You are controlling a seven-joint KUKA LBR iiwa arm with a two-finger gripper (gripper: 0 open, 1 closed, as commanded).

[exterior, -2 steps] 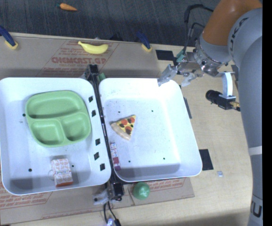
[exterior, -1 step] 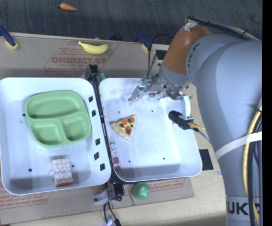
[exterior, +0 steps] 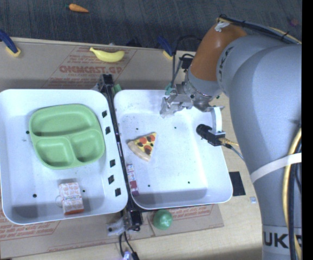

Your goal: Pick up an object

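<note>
A toy pizza slice lies in the right bin, toward its left middle. My gripper hangs over the far edge of the right bin, up and to the right of the slice and well apart from it. Nothing shows between its fingers. In the left bin rests a green divided tray, with a small brown-and-white packet near the front.
A yellow banana lies on the cardboard behind the bins. A green ball sits in front of the right bin. An orange bit lies on the floor far back. The big grey arm covers the right side.
</note>
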